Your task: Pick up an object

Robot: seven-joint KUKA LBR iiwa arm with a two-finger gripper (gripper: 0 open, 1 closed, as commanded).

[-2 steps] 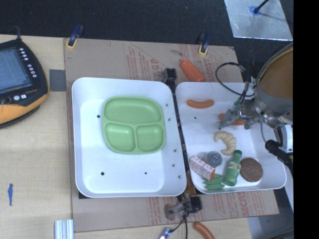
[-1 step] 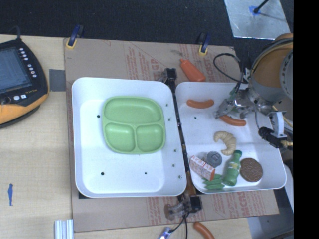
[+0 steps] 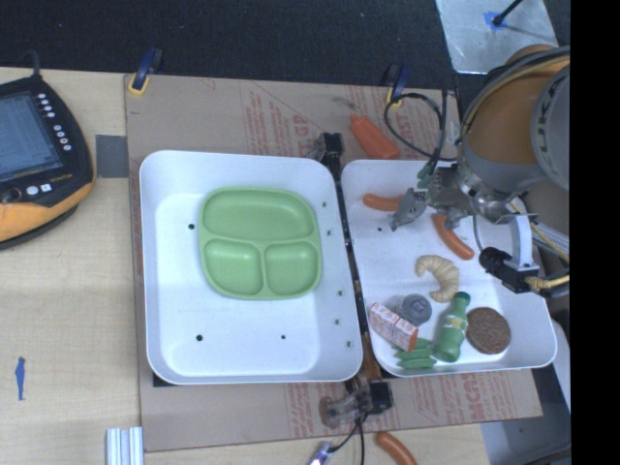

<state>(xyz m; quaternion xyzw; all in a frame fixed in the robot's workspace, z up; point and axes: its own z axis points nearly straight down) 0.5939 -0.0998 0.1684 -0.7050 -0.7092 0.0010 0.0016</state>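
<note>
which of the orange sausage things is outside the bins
Two are: the orange sausage on the cardboard above the right bin and the bottom sausage below it. The others lie inside, near the pincer.

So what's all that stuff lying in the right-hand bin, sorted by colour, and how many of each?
Orange sausage-like pieces: 2, one by the gripper and one beside it
Green: 2, a bottle and a small flat piece
Tan croissant: 1
Brown round cookie: 1
Grey round piece: 1
Red and white carton: 1
Total: 8
</note>
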